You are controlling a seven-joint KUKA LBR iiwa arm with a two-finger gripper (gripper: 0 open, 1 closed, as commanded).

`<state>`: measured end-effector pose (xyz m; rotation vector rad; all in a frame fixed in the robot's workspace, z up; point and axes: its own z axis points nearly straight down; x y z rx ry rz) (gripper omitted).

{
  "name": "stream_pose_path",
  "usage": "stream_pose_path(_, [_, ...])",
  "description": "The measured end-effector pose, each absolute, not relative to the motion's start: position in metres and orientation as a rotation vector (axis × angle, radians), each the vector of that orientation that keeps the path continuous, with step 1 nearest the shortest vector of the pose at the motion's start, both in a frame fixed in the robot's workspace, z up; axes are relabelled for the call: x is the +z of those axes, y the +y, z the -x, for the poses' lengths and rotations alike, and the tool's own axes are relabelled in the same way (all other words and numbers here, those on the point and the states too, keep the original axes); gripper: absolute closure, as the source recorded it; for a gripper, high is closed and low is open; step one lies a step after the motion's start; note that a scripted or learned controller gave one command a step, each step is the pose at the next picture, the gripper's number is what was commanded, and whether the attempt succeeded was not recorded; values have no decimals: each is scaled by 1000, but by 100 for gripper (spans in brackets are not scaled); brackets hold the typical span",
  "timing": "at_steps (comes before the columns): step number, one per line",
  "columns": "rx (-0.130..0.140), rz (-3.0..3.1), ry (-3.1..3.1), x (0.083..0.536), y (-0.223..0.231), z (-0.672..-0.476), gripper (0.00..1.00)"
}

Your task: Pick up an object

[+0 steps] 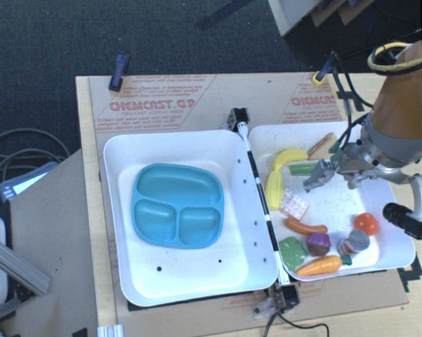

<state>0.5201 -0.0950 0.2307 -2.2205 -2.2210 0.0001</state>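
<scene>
While the grey two-finger gripper hung with fingers spread and nothing between them, the green toy pea pod lay just left of it in the right white bin. Its long axis ran left-right, touching the curved yellow toy banana.

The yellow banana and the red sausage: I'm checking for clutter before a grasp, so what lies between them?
In the camera view, a small clear packet with red dots lies between the banana and the sausage on the right bin's floor.
</scene>
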Motion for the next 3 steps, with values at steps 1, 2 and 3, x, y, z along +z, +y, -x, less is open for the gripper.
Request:
stream_pose_path(1, [0,2222,-2220,86,-95,-488,0])
stream_pose_path(2, [-1,2224,-2220,96,-95,-488,100])
stream_pose_path(3, [-2,2220,-2223,185,-32,-502,100])
